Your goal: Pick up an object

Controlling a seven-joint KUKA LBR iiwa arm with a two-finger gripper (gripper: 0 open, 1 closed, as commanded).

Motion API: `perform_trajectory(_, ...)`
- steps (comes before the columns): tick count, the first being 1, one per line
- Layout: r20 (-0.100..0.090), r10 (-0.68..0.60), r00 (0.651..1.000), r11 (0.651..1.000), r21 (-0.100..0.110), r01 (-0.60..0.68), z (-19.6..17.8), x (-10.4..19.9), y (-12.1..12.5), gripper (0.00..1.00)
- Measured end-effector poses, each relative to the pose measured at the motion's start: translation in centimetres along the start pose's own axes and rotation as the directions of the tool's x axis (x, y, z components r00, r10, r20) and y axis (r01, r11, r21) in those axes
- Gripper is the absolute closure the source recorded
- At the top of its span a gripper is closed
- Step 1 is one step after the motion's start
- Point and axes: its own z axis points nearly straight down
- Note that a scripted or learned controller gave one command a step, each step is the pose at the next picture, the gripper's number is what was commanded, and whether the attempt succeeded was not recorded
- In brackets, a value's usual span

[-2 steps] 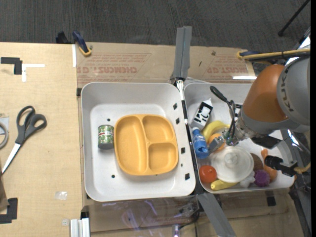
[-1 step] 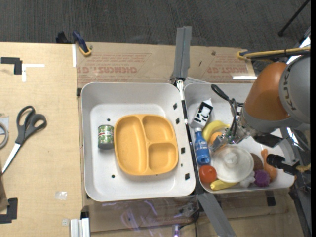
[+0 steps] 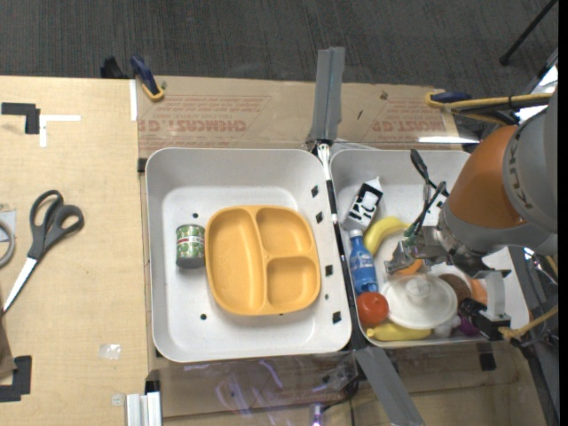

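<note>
The gripper (image 3: 410, 257) is low in the right bin (image 3: 390, 162), at the right of the frame, just above a white round lid (image 3: 421, 302) and beside a banana (image 3: 384, 233). I cannot tell how its jaws stand; nothing is seen between them. The lid looks light, stiff and smooth, so it may slip; its rim is the best place to take hold. The banana is soft and easy to bruise. The arm (image 3: 493, 185) comes in from the right edge and bends down steeply into the bin.
</note>
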Motion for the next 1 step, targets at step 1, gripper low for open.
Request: perform_trajectory(1,0.001,-0.055,0.998,0.998,0.003,0.055,-9.89,6.28,3.96,1.0)
